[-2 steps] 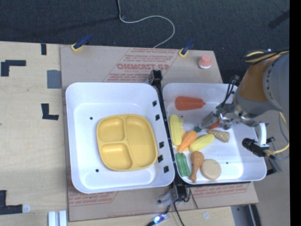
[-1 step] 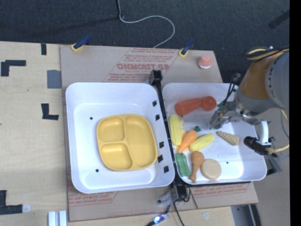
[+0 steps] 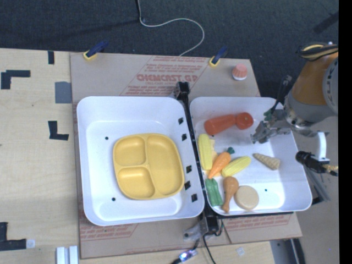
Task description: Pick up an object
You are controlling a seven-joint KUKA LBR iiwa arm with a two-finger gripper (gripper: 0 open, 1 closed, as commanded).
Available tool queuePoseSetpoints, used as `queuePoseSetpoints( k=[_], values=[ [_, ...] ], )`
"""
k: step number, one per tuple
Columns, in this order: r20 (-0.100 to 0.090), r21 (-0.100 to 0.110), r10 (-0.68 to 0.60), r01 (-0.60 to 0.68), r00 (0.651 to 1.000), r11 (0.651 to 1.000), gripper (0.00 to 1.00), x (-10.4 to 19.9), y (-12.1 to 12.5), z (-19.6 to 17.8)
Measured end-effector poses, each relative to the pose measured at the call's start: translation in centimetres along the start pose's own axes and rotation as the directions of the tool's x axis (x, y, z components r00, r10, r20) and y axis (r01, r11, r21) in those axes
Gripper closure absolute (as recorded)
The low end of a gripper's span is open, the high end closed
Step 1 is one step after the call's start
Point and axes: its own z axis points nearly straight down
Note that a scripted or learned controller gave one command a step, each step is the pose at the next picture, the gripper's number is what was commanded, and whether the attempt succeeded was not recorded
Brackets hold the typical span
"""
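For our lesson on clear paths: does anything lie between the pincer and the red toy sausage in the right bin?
Nothing visible does. The pincer hangs just right of the red toy sausage, with bare white bin floor between them.

Both white bins (image 3: 88,147) looked like smooth, faintly glossy plastic, and the yellow divided plate (image 3: 148,166) in the left one had the same moulded sheen. The toy foods in the right bin, such as the red sausage (image 3: 226,123) at 12 o'clock and the carrot (image 3: 219,164), seemed glossy plastic. Beneath lay matt brown cardboard (image 3: 165,76) on a pale wood-look bench (image 3: 33,164).
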Motion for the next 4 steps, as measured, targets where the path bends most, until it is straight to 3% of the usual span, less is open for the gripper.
queuePoseSetpoints(
  k=[1,2,4],
  values=[
    [0.001,-0.002,0.0,0.0,1.0,1.0,1.0,-0.8,0.0,-5.9],
    [0.0,-0.001,0.0,0.0,1.0,1.0,1.0,-0.7,0.1,-8.8],
    [-0.002,0.004,-0.005,0.005,1.0,1.0,1.0,9.2,0.7,-6.7]
  ],
)
